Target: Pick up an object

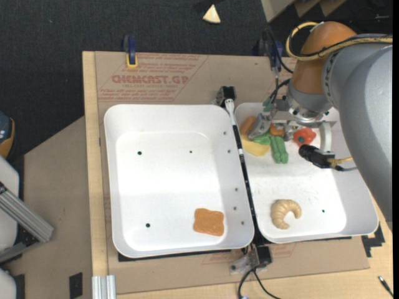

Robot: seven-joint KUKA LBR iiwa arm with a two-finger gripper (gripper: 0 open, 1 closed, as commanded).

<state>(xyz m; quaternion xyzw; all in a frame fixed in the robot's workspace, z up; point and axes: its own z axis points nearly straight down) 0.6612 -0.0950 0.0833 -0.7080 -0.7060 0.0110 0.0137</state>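
**A:** From the camera above the table, where is your claw?

**B:** My claw (272, 124) is low over the far end of the right bin (324, 198), in among a small heap of things. Whether it is wide or narrow I cannot tell; the wrist and the clutter cover that part.

**A:** What is in the heap?

**B:** A green piece (278, 149) lies just on the near side of my claw, its long axis running from far to near, slightly slanted. A yellow piece (254, 146) sits against its left side, toward the wall between the bins. An orange piece (249, 125) is at the far left of the heap, and a red piece (305, 136) lies to the right, under my wrist.

**A:** So which one is the target?

**B:** I judge the green piece, since it is nearest and starts right below my claw. I would want to close across its narrow width, not along its length. I see nothing held.

**A:** Anything else about?

**B:** A pale croissant (285, 213) lies well apart, at the near end of the same bin. In the left bin (162, 173) an orange-brown piece (209, 221) sits by the near right corner, far from me.
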